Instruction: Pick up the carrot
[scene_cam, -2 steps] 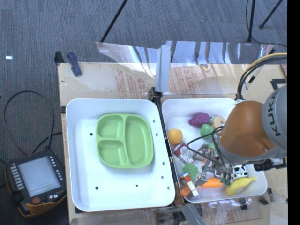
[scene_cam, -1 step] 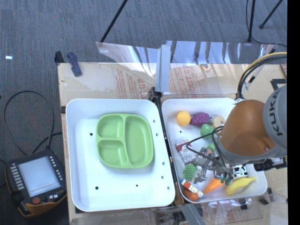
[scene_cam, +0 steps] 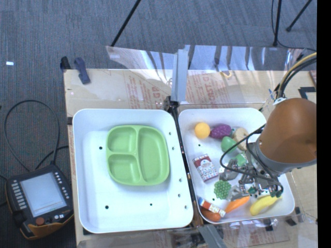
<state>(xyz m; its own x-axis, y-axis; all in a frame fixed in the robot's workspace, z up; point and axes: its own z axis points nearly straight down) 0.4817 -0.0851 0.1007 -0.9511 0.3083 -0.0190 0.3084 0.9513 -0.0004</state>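
Two white bins sit side by side on the desk (scene_cam: 98, 89). Inside the left bin (scene_cam: 88, 190) lies a green divided tray (scene_cam: 138, 155). The right bin (scene_cam: 258, 115) holds the carrot (scene_cam: 237, 204) near its front edge, lying aslant, with a yellow banana (scene_cam: 264, 204) just to its right and a small orange-capped tube (scene_cam: 212, 208) to its left. A green bumpy ball (scene_cam: 223, 189) lies just beyond the carrot. Farther back are a lemon (scene_cam: 202, 130), purple grapes (scene_cam: 221, 132) and a red carton (scene_cam: 206, 167). The hand (scene_cam: 248, 187) hangs low just above the carrot, amid cables; whether it is wide or narrow cannot be told.
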